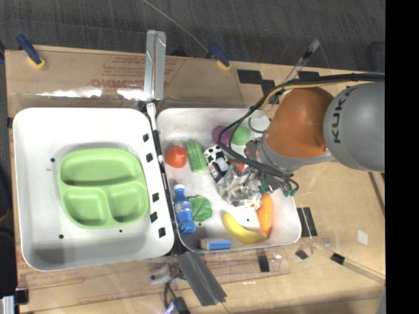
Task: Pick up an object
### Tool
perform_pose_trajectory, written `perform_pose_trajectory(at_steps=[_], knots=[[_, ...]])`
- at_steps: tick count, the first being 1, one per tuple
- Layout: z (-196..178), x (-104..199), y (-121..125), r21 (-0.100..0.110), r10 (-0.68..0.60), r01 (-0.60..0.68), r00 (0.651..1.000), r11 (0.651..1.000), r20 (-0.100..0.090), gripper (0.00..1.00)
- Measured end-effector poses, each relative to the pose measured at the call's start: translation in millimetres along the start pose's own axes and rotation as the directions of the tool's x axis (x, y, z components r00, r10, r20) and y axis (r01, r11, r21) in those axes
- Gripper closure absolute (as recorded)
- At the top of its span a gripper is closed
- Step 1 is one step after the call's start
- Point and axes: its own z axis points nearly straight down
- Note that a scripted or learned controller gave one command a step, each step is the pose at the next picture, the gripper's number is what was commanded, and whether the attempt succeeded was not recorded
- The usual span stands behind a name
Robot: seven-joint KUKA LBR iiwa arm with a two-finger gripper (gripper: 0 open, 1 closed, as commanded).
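Grey arm with orange wrist band (298, 124): enters from the right of the frame, wrist over the right white bin (196, 118). Gripper (241, 187): low in the bin's centre, amid clutter; whether the jaws are open or closed cannot be told, and no item can be seen between them.

Contents of right bin, relative to gripper:
- yellow plastic banana (241, 229), just below;
- orange plastic carrot (265, 213), lower right, beside the banana;
- black-and-white patterned toy (213, 156), upper left, near;
- green ridged block (195, 156) and red-orange ball (175, 157), further left;
- blue plastic bottle (182, 209) and green crumpled item (201, 208), lower left;
- small blue bar (215, 244), at the bottom wall;
- green round piece (240, 135) with purple item (218, 135), above.

Left white bin (33, 136): holds a lime-green three-compartment tray (103, 187).

Surface: brown cardboard-covered bench (98, 67), blue clamps at top edge. Surroundings: dark carpet floor (78, 8) across the top of the frame.
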Motion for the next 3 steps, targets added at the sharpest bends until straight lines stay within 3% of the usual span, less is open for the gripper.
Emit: perform_pose_trajectory(at_steps=[1,2,3], knots=[[-131,-49,47,0.006,0.011,-0.011,1.0,1.0,0.012,1.0],[-210,-125,30,0.005,0.034,-0.034,0.999,0.999,0.008,1.0],[-221,-111,-10,0.003,-0.038,0.038,0.999,0.999,0.002,1.0]])
